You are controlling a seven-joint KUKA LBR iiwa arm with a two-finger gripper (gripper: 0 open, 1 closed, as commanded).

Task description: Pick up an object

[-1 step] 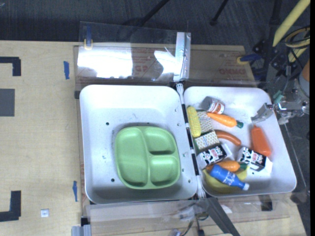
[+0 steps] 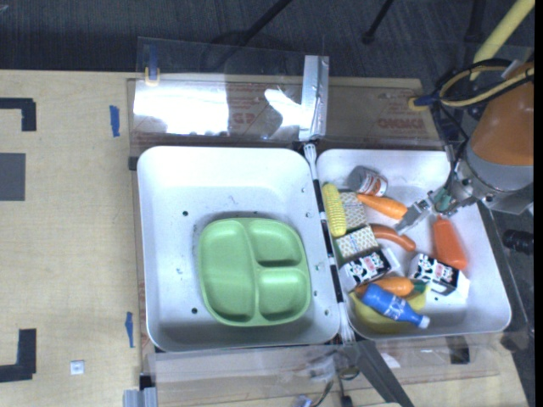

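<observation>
Right bin [image 2: 488,308] holds an orange carrot [image 2: 449,242], lying near-vertical beside fingers [image 2: 417,214].

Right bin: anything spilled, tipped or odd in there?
Nothing spilled. The toys lie jumbled in the right bin: the blue bottle on its side atop a banana, the can tipped over.

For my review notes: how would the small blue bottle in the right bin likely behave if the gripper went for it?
The blue bottle lies on its side, so its round body would probably roll or slip from a pinch. It rests partly on a banana beside an orange piece, so a push may shift those too. It looks small and probably light.
</observation>
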